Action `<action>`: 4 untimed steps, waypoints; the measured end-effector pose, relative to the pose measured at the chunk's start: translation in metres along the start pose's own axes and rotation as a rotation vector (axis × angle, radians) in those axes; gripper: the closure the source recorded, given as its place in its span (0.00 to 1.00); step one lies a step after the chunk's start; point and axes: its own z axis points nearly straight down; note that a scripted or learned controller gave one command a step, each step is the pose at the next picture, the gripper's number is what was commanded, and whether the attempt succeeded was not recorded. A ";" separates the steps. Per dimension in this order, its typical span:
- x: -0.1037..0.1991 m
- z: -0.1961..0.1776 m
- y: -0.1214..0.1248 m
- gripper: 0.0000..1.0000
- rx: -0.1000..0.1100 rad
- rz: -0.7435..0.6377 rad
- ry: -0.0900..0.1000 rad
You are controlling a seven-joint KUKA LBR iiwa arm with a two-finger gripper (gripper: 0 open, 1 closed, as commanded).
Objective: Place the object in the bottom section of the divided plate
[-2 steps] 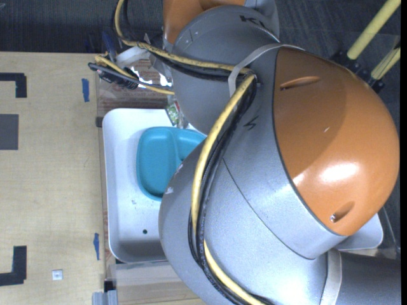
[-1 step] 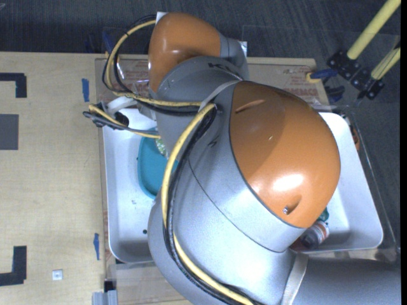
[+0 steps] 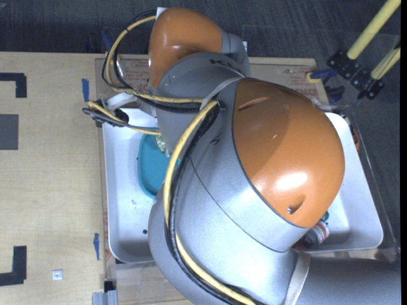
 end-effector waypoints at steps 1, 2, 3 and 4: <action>0.000 -0.010 0.000 1.00 0.000 0.001 0.000; -0.001 -0.090 0.004 1.00 -0.003 0.043 -0.005; -0.003 -0.085 0.005 0.00 -0.005 0.044 -0.012; 0.001 -0.155 0.005 0.00 -0.004 -0.002 -0.007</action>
